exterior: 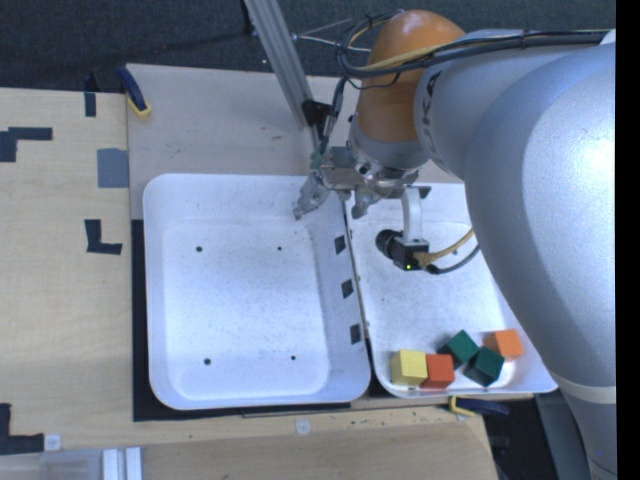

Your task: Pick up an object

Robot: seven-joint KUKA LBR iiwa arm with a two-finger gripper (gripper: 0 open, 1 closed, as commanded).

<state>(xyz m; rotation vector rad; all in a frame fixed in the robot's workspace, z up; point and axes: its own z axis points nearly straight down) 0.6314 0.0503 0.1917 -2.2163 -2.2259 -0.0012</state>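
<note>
**Five blocks sitting in the right bin's near corner, gripper spread over the divide**

Two shallow white bins are lying side by side on the bench, and the landmark here is the right bin (395,298). Inside it, five small blocks are clustering against its near rim: one yellow block (408,366), two orange blocks, the nearer one (439,370) touching the yellow and the other (508,343) sitting further right, and two dark green blocks, one (462,347) just behind the nearer orange and one (487,365) between the two orange ones. The gripper (333,202) is hanging over the right bin's far left corner, where it meets the left bin (240,298), well apart from the blocks. Its two fingers are standing spread apart with nothing between them, one tip reaching over the left bin's rim. The grey arm with its orange band (405,68) is coming in across the right bin.
</note>
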